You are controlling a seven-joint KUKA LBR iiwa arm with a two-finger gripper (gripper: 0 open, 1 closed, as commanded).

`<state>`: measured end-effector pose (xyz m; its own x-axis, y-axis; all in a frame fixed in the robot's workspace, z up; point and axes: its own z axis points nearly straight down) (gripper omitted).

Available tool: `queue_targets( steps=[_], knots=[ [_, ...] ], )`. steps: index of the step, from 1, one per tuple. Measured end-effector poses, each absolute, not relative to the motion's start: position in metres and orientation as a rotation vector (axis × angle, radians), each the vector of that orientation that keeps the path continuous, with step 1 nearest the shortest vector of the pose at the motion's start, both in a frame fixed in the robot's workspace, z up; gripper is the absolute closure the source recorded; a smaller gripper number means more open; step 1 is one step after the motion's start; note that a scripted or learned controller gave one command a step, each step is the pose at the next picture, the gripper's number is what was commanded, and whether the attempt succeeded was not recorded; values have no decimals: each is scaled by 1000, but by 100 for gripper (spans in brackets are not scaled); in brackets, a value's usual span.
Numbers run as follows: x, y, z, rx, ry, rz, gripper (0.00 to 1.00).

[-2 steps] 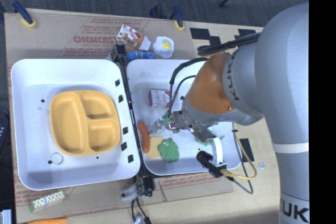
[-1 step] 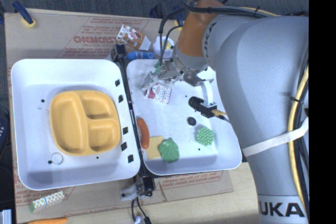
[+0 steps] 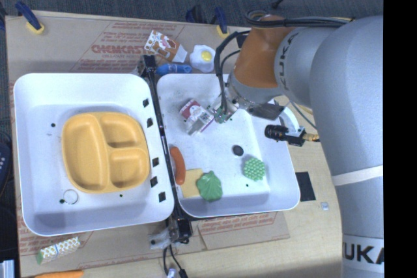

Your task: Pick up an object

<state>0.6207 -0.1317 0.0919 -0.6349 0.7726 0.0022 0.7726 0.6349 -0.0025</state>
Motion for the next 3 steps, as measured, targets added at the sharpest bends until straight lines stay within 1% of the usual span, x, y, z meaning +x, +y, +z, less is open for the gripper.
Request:
queue_targets(
  steps=[1, 2, 3],
  knots=[
    [642, -96, 92, -1555, -2729, 1, 0],
    [599, -106, 92, -2023, -2397, 4, 0],
    [599, -105, 102, -2017, -2400, 5, 100]
  ],
)
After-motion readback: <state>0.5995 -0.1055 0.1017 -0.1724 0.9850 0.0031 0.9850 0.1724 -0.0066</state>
